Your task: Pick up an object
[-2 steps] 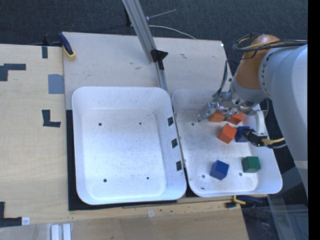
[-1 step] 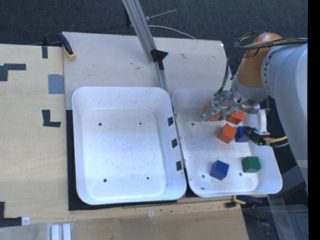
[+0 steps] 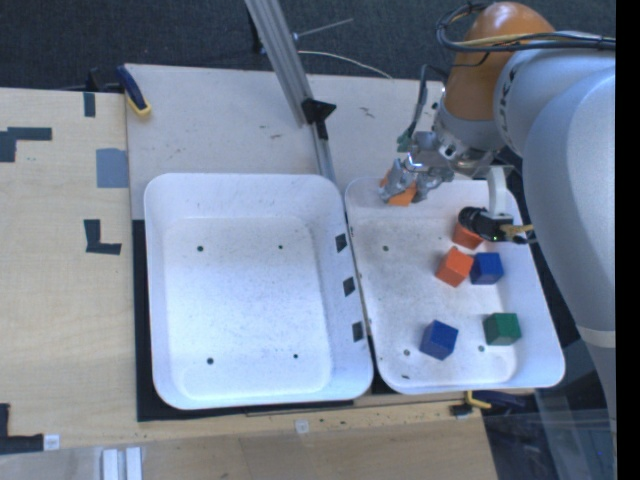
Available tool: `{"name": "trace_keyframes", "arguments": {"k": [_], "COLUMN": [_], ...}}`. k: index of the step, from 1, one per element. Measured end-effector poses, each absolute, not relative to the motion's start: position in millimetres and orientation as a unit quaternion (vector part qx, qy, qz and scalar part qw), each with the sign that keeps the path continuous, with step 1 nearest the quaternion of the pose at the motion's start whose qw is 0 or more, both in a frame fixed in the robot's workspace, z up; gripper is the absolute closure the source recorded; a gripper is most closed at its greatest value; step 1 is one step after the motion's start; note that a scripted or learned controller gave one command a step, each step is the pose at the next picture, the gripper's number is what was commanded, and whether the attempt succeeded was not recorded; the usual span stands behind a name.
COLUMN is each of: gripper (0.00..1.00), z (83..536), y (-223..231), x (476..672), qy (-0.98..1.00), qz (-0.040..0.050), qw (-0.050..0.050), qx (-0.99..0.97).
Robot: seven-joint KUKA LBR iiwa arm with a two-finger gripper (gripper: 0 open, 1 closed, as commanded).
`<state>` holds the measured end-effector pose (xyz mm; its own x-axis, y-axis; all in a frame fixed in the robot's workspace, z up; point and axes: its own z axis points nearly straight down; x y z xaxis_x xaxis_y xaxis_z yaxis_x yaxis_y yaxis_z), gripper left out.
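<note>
My gripper (image 3: 403, 186) hangs over the far left corner of the right bin (image 3: 400, 298). A small orange block (image 3: 401, 199) shows between its fingertips, and the gripper is shut on it. In the same bin lie another orange block (image 3: 455, 266), a blue block (image 3: 487, 268) touching its right side, a second blue block (image 3: 438, 339) near the front, and a green block (image 3: 502, 328) at the front right. A red-orange block (image 3: 466, 236) sits by the right wall, partly covered.
The left bin (image 3: 170, 268) stands beside the right one, their rims touching. A slanted metal rail (image 3: 285, 58) rises behind the bins. The bulky grey arm (image 3: 570, 168) covers the right bin's right edge.
</note>
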<state>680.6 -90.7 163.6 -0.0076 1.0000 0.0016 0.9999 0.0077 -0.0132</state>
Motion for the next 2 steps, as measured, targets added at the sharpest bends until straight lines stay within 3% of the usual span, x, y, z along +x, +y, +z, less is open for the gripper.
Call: {"name": "trace_keyframes", "arguments": {"k": [1, 2], "gripper": [1.00, 1.00], "z": [187, 199], "y": [-120, -30], "x": [681.3, 674.4], "qy": [-0.707, -0.710], "qz": [0.0006, -0.0007], "qw": [0.000, 0.001], "qx": [-0.707, -0.704]}}
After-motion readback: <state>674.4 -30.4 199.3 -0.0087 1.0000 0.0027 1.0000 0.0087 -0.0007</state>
